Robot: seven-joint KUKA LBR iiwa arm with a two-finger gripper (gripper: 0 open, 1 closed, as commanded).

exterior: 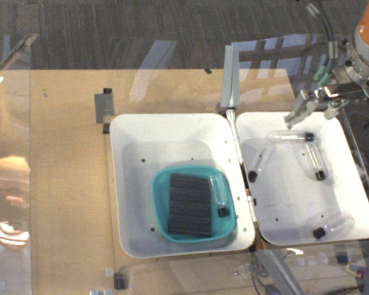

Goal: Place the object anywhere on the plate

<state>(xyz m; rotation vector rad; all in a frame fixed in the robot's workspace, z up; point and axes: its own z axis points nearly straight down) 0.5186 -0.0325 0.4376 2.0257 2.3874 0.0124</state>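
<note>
The bench carries 2 shallow white bins set side by side. The left white bin point(129, 153) holds a teal, rounded-square plastic plate point(159, 195). A dark ribbed rectangular block point(189, 204) lies on the plate's centre, and 1 clear plastic tube with a black cap point(219, 196) lies along the plate's right edge, cap toward the near side.

The right white bin point(355, 183) holds 4 similar clear, black-capped tubes: 1 lying crosswise near the far wall point(291, 136), 1 upright in the view at centre right point(314, 161), 1 slanted at the left side point(258, 164), and 1 at the near right corner point(331, 226).

The grey arm enters from the upper right. The gripper point(308, 104) hangs above the far edge of the right bin, just beyond the crosswise tube. No object is visible between the fingers. Whether the jaws stand apart or together cannot be told at this size.

Judged step: approach for pick-up. The gripper carries nothing visible and stands over the supply bin, well apart from the plate.

Next move, as judged: lower onto 1 tube, most plausibly the crosswise tube nearest the gripper, with the jaws set across its narrow axis. The tubes are smooth, round and transparent, so rolling or slipping is a likely fault. Lift, travel left over the divider, and release on a bare part of the plate.
</note>
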